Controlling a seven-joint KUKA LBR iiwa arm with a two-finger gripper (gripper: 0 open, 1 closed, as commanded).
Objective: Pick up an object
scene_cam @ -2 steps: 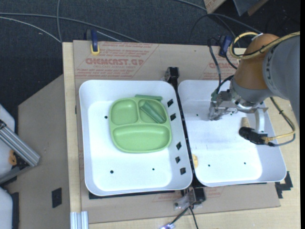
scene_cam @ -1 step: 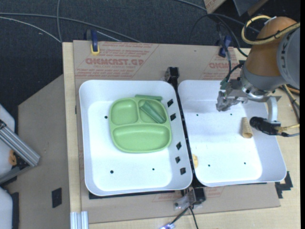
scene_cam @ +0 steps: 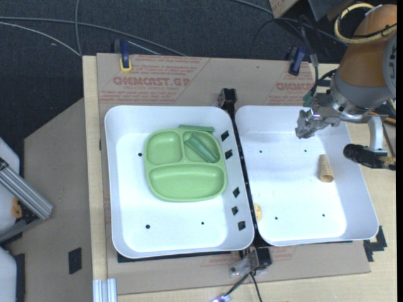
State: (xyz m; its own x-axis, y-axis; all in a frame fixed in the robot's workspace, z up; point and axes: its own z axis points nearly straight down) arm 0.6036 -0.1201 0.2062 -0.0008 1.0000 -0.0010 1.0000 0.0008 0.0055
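Hovering over the right bin (scene_cam: 352, 225), my end effector (scene_cam: 306, 126) grips nothing I can see; a cork (scene_cam: 325, 167) lies nearby.

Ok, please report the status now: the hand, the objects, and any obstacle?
Hand over right white bin, nothing seen held. Small tan cylinder lying free below it. Green divided plate in left bin.
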